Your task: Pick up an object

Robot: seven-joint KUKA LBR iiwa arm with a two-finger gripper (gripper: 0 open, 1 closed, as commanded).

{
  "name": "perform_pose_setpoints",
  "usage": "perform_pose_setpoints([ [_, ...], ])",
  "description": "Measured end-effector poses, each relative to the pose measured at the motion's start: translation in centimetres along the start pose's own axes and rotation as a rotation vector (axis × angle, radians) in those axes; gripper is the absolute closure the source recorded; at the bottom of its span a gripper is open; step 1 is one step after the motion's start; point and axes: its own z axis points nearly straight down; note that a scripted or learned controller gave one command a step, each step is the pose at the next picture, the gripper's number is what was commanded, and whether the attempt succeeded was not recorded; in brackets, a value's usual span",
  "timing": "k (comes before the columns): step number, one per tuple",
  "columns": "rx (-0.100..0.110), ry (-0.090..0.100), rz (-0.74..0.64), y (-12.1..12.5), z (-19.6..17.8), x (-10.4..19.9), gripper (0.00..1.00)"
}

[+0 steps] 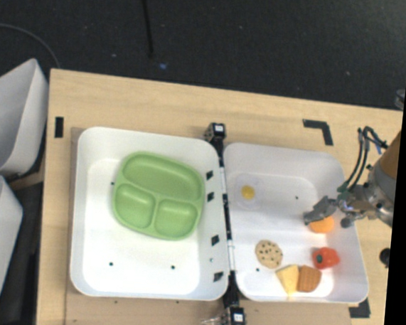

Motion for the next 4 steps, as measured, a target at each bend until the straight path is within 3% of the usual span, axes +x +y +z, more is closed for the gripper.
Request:
perform_pose_setpoints([
  [1,-0.012,-0.003,-0.003,0.3,-0.7,0.0,0.0],
  [3,-0.008,-0.003,0.0,0.9,9.2,0.3,0.0],
  [4,-0.015,-0.005,0.002,1.1,7.7,0.2,1.0],
])
